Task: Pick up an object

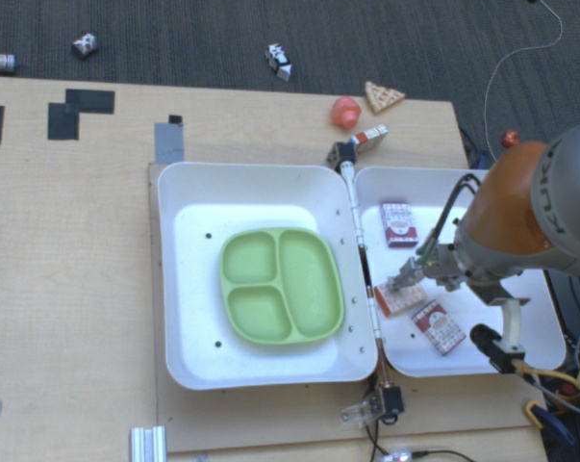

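The right bin (pixel 549 354) holds three small red-and-white boxes: one at the back (pixel 398 224), one near the left wall (pixel 395 301) and one toward the front (pixel 440 327). My gripper (pixel 409 279) hangs low over the bin's left side, just above the back edge of the left box. The view does not show whether it touches that box. The grey and orange arm (pixel 506 210) reaches in from the right and hides the bin's right part.
The left bin (pixel 189 258) holds a green divided plate (pixel 281 286). Behind the bins on the bench lie a red ball (pixel 345 112), a toy pizza slice (pixel 383 95) and a small red-and-white tube (pixel 371 137).
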`<state>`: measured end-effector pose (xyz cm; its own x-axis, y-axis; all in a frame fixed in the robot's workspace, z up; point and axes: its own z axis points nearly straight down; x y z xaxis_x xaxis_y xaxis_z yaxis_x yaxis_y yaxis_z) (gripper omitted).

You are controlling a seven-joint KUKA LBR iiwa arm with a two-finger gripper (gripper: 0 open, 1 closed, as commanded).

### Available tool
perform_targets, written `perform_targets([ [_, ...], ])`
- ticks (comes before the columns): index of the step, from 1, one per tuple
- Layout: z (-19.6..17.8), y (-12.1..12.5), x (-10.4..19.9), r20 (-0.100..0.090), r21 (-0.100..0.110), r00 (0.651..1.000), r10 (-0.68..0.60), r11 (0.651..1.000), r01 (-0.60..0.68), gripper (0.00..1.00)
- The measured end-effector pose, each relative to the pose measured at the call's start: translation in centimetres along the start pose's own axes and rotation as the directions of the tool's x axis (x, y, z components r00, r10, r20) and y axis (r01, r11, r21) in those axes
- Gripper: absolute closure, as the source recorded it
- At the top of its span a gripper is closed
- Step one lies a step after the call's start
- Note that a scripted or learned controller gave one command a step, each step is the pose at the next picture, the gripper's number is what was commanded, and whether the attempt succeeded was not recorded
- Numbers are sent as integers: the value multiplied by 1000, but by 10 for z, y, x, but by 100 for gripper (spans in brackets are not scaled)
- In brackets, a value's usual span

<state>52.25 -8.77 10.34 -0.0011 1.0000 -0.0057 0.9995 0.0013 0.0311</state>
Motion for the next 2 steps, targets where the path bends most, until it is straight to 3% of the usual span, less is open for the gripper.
perform_targets([
  [1,11,-28,1,-3,3,1000,0,1000,0,0],
  [2,-1,-25,-1,1,-3,1000,1,1000,-1,100],
])
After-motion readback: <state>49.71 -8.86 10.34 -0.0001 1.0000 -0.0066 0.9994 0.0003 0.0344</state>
